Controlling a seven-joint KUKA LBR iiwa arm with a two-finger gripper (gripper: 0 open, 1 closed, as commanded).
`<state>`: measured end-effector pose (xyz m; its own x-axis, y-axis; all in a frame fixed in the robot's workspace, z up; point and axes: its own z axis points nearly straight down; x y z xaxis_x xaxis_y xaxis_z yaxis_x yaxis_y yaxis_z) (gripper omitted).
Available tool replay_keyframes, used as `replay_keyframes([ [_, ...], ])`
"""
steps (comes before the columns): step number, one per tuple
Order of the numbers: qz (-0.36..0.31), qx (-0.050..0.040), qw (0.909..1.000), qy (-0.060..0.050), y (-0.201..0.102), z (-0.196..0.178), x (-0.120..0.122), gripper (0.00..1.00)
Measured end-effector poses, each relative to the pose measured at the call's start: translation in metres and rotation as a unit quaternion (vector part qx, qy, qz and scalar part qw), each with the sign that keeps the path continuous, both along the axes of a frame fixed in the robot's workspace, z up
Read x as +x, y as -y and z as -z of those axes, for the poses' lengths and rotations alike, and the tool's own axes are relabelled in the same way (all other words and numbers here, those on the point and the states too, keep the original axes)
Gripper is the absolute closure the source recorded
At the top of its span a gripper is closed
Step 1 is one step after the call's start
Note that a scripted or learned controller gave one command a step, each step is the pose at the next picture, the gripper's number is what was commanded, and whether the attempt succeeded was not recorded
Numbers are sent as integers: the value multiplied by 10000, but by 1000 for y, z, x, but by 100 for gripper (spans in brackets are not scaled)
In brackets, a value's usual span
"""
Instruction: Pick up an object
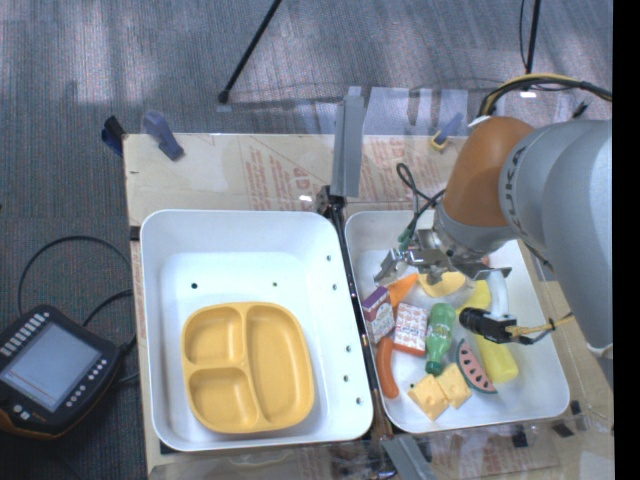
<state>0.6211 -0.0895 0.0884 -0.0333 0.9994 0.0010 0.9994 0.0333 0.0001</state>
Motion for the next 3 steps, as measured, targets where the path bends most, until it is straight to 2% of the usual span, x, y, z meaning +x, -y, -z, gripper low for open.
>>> replay_keyframes([
  [1,28,10,10000,-27,1,-8,-2,100],
  [2,-693,1,9976,12,-58,-101,9,100],
  [3,-889,-3,9960,-19,-67,-98,22,100],
])
